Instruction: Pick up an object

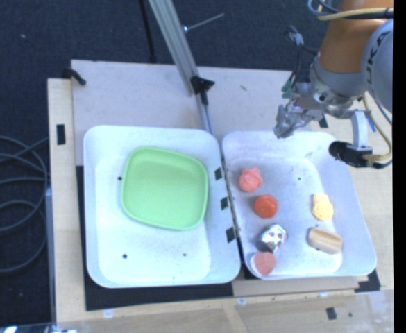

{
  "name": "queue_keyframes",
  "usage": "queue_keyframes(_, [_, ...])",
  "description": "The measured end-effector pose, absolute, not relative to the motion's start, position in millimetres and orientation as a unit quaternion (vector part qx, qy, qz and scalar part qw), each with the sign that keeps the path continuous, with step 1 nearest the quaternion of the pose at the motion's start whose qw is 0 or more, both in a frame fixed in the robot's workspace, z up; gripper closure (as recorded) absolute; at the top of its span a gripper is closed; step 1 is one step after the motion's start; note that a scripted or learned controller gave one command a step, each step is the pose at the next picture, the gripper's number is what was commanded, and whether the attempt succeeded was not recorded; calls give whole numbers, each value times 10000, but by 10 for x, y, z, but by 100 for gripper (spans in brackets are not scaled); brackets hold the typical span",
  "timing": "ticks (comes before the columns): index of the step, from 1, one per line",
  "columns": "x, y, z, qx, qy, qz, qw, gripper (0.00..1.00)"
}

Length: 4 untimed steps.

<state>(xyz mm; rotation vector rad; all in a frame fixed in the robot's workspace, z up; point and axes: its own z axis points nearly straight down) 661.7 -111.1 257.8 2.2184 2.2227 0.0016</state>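
Right now I see my gripper (pixel 284 130) over the right bin's (pixel 352 193) far rim, jaw state unreadable, with the nearest pink object (pixel 250 180) lying well apart, nearer the camera.

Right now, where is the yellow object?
The yellow object lies in the right bin, near its right wall, just above the tan block and to the right of the red ball.

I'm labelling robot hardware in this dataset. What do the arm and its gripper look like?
The arm is grey with a broad orange band above the wrist. Thin cables loop over its top, and a black cable fitting juts out beside it. The gripper is small, metallic grey, tapering to a narrow tip.
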Motion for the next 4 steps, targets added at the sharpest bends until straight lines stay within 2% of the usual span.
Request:
queue_keyframes(1, [6481, -712, 2564, 7063, 7079, 4, 2, 100])
queue_keyframes(2, [6255, -240, 2438, 7062, 7080, 2, -1, 100])
queue_keyframes(4, [5972, 632, 2377, 7060, 7082, 5, -1, 100])
